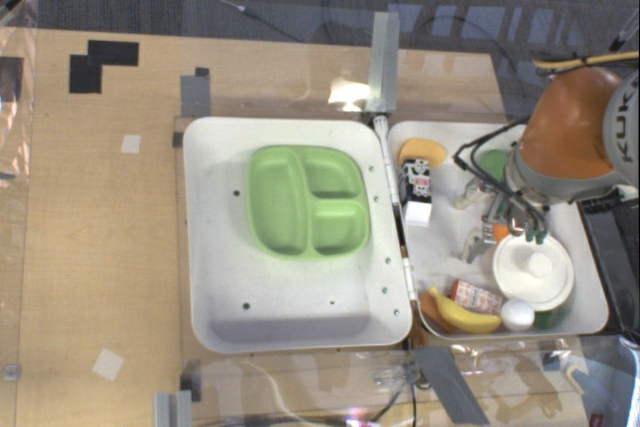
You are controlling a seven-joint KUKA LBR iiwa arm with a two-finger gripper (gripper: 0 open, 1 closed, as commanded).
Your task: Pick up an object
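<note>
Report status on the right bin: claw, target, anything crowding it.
Claw low in right bin, finger state unreadable, nothing seen held. Nearest item: white bowl just below it. Banana, white ball, small packet crowd the bowl's near side.

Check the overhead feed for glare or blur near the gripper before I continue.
Camera view: bright glare patch on the bench behind the bins; soft shadow along the left bin near edge; gripper is small and cluttered, its detail hard to read.

A green divided plate sits in the left bin; the gripper hangs over the right bin beside a white bowl and banana.
</note>
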